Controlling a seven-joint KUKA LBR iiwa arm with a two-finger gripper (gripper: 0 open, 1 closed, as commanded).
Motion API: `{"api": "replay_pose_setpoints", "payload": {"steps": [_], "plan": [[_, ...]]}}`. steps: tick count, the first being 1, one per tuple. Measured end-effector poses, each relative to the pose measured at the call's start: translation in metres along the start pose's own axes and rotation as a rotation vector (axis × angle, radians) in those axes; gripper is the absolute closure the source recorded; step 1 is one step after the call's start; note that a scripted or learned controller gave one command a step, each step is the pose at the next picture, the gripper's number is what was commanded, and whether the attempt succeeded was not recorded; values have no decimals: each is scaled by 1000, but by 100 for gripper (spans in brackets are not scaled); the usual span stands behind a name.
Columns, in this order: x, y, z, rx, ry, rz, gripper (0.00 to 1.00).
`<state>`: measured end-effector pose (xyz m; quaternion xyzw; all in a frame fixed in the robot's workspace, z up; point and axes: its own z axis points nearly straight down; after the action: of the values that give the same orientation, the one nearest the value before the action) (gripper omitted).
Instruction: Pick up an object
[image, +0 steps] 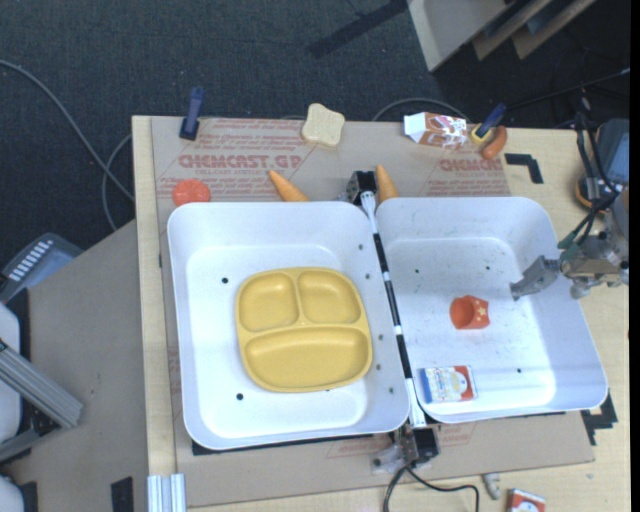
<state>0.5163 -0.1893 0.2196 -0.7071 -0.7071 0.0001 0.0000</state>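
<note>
Gripper over right bin, right of orange object, apart from it; finger spread undeterminable. Small carton near edge. Risk: descent from offset position misses object, closes on nothing.

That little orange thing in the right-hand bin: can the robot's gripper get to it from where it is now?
Probably yes. The gripper sits over the same right bin, to the right of the orange object, with bare bin floor between them. The small carton lies nearer the front, out of the way.
</note>
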Motion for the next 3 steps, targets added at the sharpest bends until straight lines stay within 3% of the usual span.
{"api": "replay_pose_setpoints", "payload": {"steps": [1, 2, 3], "plan": [[41, 70, 116, 3, 2, -1, 0], [79, 30, 136, 2, 1, -1, 0], [79, 30, 125, 0, 0, 1, 100]]}}
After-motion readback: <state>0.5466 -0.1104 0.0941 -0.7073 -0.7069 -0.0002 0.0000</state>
